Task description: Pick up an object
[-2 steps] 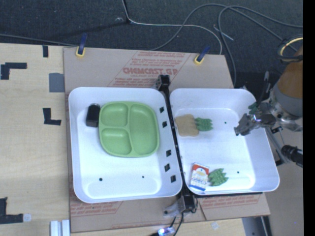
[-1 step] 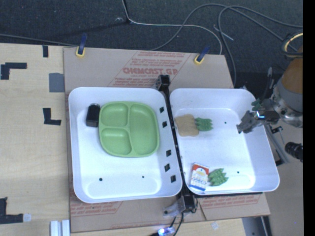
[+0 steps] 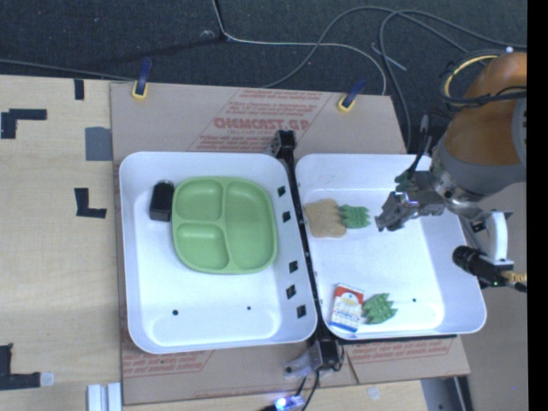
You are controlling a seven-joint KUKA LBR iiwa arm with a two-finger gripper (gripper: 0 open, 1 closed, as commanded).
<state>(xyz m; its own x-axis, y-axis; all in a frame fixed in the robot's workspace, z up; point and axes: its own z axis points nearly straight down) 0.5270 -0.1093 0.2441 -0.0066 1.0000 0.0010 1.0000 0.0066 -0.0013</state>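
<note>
Grey fingers (empty) — beside green toy

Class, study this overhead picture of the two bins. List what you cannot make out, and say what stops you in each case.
- Gripper: dark and blurred in the camera view; finger state unreadable.
- Small carton: print too small to read.
- Black object beside the green plate: too small and dark to identify.
- Arm: cut off by the right edge.
</note>
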